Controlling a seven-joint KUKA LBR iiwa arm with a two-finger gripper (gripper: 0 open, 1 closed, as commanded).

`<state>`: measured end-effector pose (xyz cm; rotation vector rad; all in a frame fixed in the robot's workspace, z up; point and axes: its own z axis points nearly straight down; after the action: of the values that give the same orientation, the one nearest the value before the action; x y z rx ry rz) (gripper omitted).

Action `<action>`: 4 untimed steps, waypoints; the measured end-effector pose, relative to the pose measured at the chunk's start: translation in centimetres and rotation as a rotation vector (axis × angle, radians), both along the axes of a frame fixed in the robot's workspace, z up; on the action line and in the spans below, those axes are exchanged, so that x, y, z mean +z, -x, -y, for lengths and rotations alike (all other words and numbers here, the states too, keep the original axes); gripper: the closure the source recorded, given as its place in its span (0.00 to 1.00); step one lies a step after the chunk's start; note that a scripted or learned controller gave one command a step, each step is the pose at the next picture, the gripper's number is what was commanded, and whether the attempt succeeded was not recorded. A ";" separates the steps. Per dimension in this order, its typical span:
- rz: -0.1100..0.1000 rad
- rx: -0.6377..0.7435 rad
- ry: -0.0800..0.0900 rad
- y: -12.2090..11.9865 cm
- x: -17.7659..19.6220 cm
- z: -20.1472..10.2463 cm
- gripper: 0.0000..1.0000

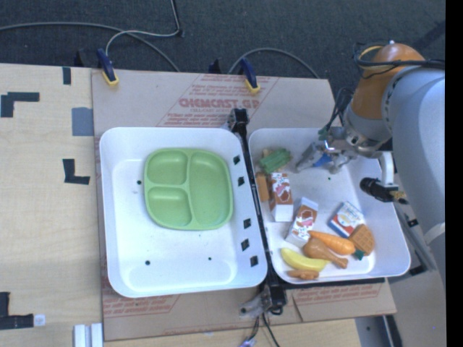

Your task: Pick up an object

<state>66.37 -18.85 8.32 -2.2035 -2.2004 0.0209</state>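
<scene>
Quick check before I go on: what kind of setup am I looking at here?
Probably a lab test bench for robot picking: two white bins clamped on cardboard, toy food like a banana, and a green divided plate.

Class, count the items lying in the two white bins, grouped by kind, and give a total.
Green divided plate: 1
Small printed cartons: 3
Toy foods, including a banana, a carrot and a green piece: about 6
Total: about 10

Single fixed camera above the bench, looking down at a slant, moderately near, left bin (116,215) and right bin (394,262) both in frame, arm (412,121) entering right of right bin
</scene>
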 end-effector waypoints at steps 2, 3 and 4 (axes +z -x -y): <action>0.022 0.002 0.009 -0.3 4.3 -4.2 0.00; 0.027 0.002 0.010 6.7 3.5 -7.7 0.00; 0.030 0.003 0.010 2.0 0.3 -8.0 0.00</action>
<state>64.33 -10.88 8.59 -2.2206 -2.2238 -0.0013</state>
